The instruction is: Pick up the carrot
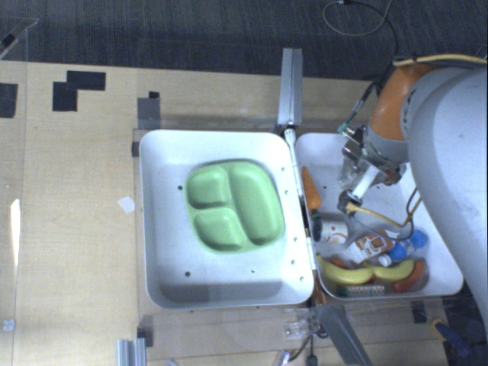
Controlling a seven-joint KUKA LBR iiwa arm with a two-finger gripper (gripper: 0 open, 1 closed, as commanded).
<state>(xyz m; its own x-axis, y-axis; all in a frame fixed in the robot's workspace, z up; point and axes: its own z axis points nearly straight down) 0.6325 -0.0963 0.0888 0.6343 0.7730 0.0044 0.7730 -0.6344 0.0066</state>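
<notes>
The carrot is a slim orange piece lying lengthwise against the left wall of the right bin. My gripper hangs over the middle of that bin, to the right of the carrot and apart from it. The grey arm with its orange band comes in from the right above it. Nothing shows held at the gripper.
The left bin holds a green divided plate. At the near end of the right bin lie two bananas, a small white can, an orange-and-white packet, a blue-capped bottle and a red item.
</notes>
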